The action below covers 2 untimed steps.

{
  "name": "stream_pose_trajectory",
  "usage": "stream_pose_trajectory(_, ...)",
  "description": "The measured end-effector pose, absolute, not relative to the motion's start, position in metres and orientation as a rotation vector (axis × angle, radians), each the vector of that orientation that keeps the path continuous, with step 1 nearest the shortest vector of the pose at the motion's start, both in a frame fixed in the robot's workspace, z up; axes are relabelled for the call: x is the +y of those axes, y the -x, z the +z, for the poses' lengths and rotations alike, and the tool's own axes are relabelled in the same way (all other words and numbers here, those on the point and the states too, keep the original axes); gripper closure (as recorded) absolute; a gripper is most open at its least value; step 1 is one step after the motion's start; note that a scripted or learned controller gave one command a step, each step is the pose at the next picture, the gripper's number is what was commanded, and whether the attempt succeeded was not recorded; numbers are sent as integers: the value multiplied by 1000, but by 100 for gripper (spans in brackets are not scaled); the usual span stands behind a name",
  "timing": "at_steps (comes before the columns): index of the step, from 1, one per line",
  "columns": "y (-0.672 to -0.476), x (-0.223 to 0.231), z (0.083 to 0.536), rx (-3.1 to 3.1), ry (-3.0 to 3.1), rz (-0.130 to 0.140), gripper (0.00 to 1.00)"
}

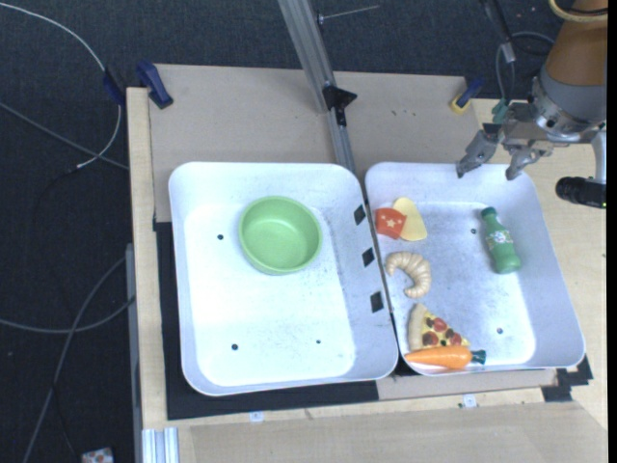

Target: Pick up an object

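Resting on a pale wooden bench [241, 114] over dark carpet, two shallow white plastic bins [289, 350] were seen. The two-finger gripper [496, 159] was spread apart, unladen, at one o'clock; the green plastic bottle [499, 241] lay below.

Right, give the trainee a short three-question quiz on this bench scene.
1. True or false: the green bowl sits in the left bin.
2. Which item lies nearest the tool? A) green bottle B) carrot C) croissant
3. Fill in: the pizza slice lies just above the ___ in the picture.

Key: 1 true; 2 A; 3 carrot.
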State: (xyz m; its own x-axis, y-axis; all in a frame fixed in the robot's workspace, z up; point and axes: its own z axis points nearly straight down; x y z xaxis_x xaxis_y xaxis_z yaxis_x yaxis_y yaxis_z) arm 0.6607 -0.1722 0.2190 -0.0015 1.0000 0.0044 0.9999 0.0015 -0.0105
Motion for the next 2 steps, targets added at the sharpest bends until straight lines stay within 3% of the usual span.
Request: stream_pose_trajectory(2,-664,-169,135,-2216,2213,7,0)
